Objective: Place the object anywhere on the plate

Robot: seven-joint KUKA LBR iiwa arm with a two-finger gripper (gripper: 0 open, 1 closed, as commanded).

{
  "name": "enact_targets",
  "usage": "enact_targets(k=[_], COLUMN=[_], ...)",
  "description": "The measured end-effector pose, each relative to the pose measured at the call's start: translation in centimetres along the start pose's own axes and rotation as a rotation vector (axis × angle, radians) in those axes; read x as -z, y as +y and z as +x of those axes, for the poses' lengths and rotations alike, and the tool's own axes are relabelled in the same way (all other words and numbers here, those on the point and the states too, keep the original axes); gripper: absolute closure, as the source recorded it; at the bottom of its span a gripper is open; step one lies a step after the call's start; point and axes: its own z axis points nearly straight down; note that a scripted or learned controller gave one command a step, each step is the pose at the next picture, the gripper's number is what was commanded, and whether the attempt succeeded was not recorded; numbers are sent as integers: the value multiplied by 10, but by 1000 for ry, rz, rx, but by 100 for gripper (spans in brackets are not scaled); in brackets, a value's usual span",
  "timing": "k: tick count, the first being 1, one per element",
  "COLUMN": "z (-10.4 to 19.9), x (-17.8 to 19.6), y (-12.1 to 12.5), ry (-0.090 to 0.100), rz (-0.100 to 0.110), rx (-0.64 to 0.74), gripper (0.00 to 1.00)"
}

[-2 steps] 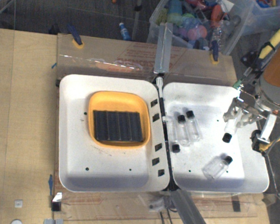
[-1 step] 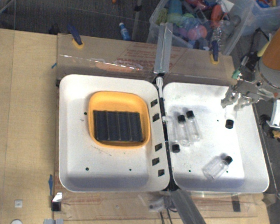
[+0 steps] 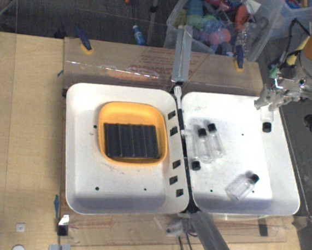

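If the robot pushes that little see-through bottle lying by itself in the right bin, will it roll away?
Probably. The lone bottle lies on its side and looks round, so a sideways nudge could roll it across the smooth white bin. It looks clear and empty, so it is likely light and easy to knock. Its glossy wall may also slip between the jaws.

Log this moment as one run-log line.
gripper: over right bin's far right corner | vials: in right bin | plate: left bin, holds dark tray
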Motion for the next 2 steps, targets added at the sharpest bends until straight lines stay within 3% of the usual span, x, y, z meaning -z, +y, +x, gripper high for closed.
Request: enact_targets(k=[1,2], z=[5,-15], x=[23,49], y=[0,1], ry=[0,-1], rz=[-2,-3], rx=[209,448], gripper=[100,100])
